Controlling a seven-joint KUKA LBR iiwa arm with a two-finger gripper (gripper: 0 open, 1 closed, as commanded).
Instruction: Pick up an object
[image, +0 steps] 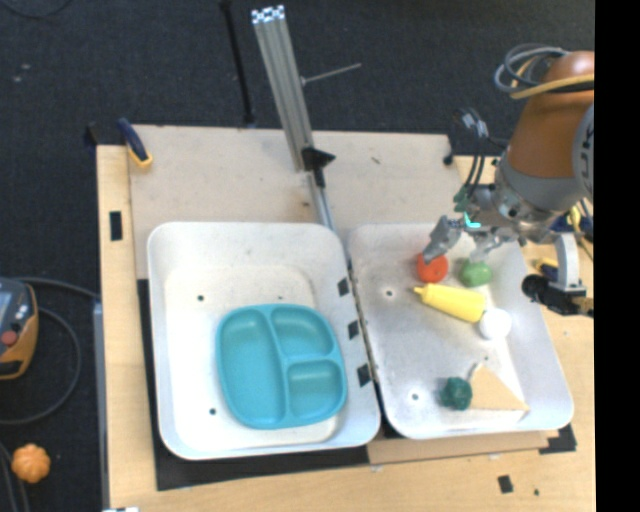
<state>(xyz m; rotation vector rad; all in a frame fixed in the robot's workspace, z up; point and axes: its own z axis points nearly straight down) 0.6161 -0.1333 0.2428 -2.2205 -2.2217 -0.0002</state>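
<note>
reaching from the right, tool (462, 243) seemingly just above orange ball (432, 268)

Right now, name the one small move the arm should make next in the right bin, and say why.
Probably a short descent. The gripper sits at the far side of the right bin, above and between the orange-red piece and the green piece, with nothing between its jaws. Centring over the green one first seems wise; the yellow bottle lies close beside it.
</note>
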